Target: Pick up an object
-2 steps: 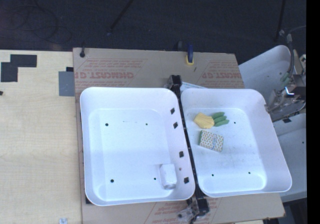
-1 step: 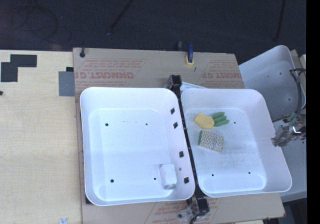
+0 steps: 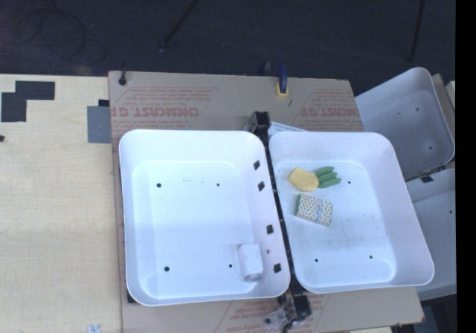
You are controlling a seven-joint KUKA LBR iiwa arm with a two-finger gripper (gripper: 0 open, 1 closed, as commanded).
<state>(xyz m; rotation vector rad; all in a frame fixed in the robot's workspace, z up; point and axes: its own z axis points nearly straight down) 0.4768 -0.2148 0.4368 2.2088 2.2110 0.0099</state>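
The right bin (image 3: 405,198) held a yellow lump (image 3: 303,179) touching a green ribbed piece (image 3: 328,175), with a speckled packet (image 3: 314,209) just beside them. A white block (image 3: 250,261) lay in the left bin (image 3: 130,198). The pincer's state could not be told.

Open access above both bins (image 3: 134,175)
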